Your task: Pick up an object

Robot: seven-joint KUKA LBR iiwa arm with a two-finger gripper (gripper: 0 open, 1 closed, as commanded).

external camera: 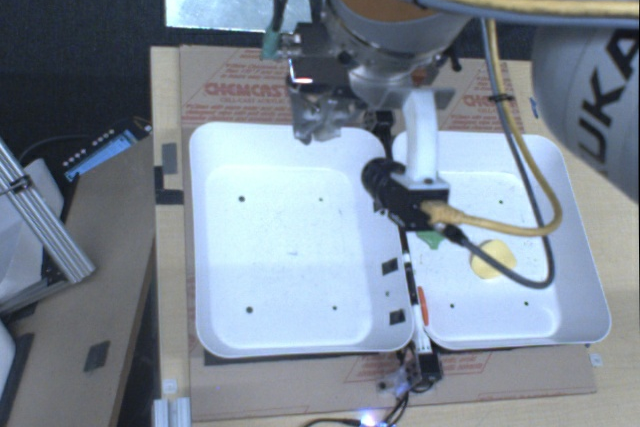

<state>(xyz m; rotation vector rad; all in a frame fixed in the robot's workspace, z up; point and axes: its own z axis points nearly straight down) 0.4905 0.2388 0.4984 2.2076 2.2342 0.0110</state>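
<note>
A pale yellow round object (494, 258) lies flat in the right bin (560, 315), left of its middle. A small green object (432, 238) sits just left of it, partly hidden under a black fitting and its yellow cable. My gripper (319, 123) hangs over the far rim of the left bin (290, 245), near that bin's back right corner, well away from both objects. I see nothing in it. The arm's grey and orange body covers the top of the view.
A white bracket with a black fitting (390, 187) hangs from the arm over the divide between the bins. A small orange piece (422, 300) lies on that divide. Cardboard (230, 90) lies under both bins. A metal frame (40, 225) stands at the left.
</note>
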